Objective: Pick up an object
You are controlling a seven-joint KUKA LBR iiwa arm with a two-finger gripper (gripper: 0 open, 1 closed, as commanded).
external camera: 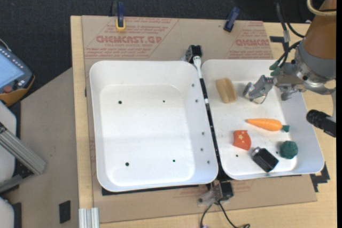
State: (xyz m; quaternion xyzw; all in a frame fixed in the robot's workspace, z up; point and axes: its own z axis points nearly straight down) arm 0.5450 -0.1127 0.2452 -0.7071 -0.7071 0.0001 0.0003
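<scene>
In the right bin [235, 168] lie a tan block [226, 90], an orange carrot [264, 124], a red strawberry-like piece [242, 139], a black box [264, 159] and a dark green ball [289, 149]. My gripper [260, 90] hangs over the upper part of that bin, right of the tan block and above the carrot. Its fingers stand spread apart with nothing between them.
The left bin [107, 83] sits beside it, joined by a black divider strip [206, 109]. Both rest on a cardboard sheet [160, 34] held by blue clamps [120, 13]. The arm's grey and orange body [320, 45] crosses the right edge.
</scene>
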